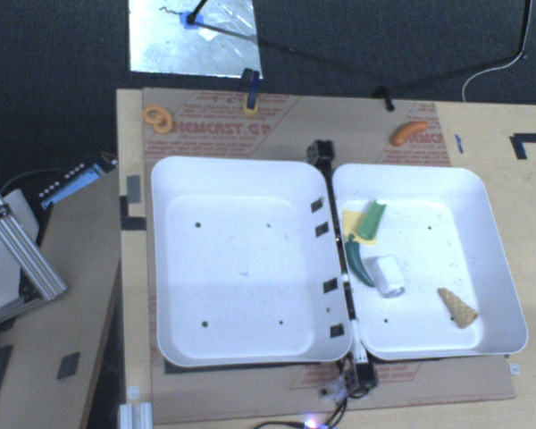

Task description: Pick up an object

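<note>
Plainly, nothing has been lifted yet: every candidate object lies loose in the right bin (496,239), while the left bin (174,266) holds none of them. Against the right bin's left wall sit a green block (372,220) tilted on a yellow piece (351,222), and just below them a dark green pepper (358,264) whose lower end touches or nearly touches a white cup (389,275) lying on its side. A tan wedge (458,307) rests apart from these, near the bin's lower right corner. Outside the bins, on the brown board (214,119), an orange ring (158,118) lies at the upper left and an orange sausage (409,132) above the right bin. As for the pincer, I cannot tell whether it is released or clenched, since the frame gives no sight of it. So the whole task is left, by my judgement: approach, choose one object, close on it and raise it. The wedge looks the easiest pick, standing free of neighbours; the cluster by the wall seems more awkward.
</note>
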`<state>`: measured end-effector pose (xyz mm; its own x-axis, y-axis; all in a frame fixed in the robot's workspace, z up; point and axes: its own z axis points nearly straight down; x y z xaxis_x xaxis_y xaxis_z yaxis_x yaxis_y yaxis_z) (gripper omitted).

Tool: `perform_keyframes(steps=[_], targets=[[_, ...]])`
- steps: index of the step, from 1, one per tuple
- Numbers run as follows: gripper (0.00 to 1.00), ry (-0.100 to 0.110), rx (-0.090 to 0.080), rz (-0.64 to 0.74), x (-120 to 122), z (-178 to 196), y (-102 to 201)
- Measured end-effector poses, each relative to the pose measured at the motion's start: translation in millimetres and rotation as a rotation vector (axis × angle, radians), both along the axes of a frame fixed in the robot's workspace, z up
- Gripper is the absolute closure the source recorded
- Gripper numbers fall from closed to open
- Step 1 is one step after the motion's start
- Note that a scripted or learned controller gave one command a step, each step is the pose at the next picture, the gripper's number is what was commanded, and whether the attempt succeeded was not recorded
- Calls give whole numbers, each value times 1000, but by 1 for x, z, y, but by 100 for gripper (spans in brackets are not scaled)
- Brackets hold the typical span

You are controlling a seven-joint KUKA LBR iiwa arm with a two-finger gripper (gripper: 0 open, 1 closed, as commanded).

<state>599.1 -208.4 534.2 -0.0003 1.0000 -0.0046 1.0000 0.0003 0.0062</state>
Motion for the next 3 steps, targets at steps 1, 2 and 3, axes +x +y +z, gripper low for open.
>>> perform_keyframes(steps=[1,2,3], targets=[[100,5,6,6,-53,1,62],[100,3,8,15,-115,1,176],[100,3,0,-10,-76,0,46]])
